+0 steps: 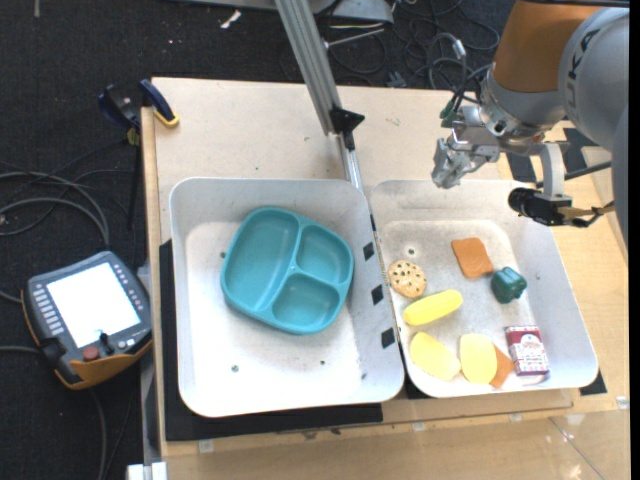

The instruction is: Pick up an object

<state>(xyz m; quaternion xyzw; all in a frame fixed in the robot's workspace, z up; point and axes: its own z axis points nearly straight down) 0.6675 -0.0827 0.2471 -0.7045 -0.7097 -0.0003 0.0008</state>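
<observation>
**Locating Pick Candidates Below the Raised Jaws**

Working from the near edge of the bench (260,133) outward, the right bin (575,303) holds all loose items. Nearest the camera lie a red-and-white packet (527,352), 2 pale yellow pieces (436,355) (477,357) and an orange sliver (501,366) tucked against 1 of them. Next comes a yellow banana-shaped piece (432,308), its long axis running left-low to right-high, with a round cookie (406,278) just beside its left end. Farther back sit a green block (509,284) and an orange slab (472,257), close together but apart.

The left bin (190,298) carries a teal divided plate (288,269) with 3 compartments.

The gripper (446,175) hangs above the far rim of the right bin, over bare floor, touching nothing. Jaw state cannot be determined at this resolution; nothing is visibly pinched.

Key relation: every candidate lies toward the camera from the jaws. The orange slab is nearest, slightly right and nearer; it appears flat and low, so a grasp would likely require a full descent.
</observation>
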